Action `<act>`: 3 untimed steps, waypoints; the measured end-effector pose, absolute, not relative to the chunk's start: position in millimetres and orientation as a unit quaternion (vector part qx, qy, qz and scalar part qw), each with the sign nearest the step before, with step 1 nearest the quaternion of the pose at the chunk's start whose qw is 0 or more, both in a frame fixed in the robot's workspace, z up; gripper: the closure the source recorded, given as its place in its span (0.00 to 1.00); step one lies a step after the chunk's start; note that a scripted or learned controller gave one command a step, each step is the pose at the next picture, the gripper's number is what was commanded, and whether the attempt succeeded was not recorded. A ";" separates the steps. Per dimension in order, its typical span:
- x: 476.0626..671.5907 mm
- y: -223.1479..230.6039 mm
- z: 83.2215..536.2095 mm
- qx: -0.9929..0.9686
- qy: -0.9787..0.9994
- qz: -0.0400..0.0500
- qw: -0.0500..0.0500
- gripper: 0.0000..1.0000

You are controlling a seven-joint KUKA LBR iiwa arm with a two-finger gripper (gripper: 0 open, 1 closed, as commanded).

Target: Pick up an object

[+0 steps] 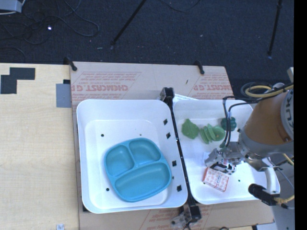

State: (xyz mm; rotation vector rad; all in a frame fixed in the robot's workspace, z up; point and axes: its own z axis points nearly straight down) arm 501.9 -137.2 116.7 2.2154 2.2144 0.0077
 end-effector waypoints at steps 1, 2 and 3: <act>503.5 -138.7 124.8 0.709 0.705 0.002 0.005 1.00; 497.6 -138.3 182.4 0.707 0.708 0.000 -0.001 1.00; 505.8 -133.6 239.1 0.706 0.708 0.000 0.000 1.00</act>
